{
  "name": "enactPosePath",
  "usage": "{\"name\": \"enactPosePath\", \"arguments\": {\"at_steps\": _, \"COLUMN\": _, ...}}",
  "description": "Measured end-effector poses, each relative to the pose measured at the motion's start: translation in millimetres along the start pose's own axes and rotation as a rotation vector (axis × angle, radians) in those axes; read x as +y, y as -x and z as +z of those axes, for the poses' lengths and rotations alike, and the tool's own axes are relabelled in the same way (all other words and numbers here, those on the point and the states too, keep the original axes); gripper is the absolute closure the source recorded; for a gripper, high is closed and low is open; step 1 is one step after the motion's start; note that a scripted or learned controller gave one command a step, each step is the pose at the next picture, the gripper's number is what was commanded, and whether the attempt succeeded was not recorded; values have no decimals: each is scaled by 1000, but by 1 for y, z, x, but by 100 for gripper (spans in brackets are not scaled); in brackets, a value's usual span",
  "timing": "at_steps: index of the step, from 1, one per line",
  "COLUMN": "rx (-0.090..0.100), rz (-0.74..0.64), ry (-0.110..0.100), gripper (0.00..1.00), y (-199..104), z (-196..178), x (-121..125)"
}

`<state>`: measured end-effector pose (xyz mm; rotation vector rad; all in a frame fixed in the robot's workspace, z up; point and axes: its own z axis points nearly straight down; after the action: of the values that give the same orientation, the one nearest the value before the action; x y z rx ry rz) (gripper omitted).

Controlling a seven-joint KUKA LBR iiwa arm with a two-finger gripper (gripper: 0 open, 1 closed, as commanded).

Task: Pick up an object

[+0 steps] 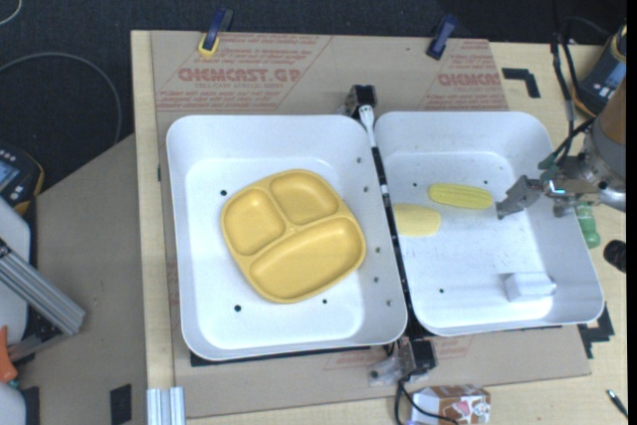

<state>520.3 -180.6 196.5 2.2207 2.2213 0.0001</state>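
Over the right bin [572, 299], at its right wall, the gripper [520, 196] reaches in; only the wrist end of the arm [609, 129] shows, the rest cut off by the frame edge. One dark finger points left and down toward the bin floor. Whether the fingers are spread or pressed together cannot be told: the second finger is hidden among cables and metal at the wrist. Nothing is visible between them.

Left of the gripper, near but apart, a yellow corn cob [460, 197] lies flat on the bin floor. Further left, near the wall the two bins share, sits a pale yellow block [417, 221]; its exact shape is hard to make out. Below the gripper, toward the bin's front right corner, rests a small grey-white piece [528, 287], low in contrast against the white.

Left bin [189, 244]: a yellow divided plate [292, 235], three compartments, lies centred. Both bins rest on the tabletop [299, 65].
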Motion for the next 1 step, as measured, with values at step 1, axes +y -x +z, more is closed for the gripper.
{"name": "enactPosePath", "arguments": {"at_steps": 1, "rx": 2, "rz": -2, "ry": -1, "gripper": 0, "y": -32, "z": -50, "x": -42}}
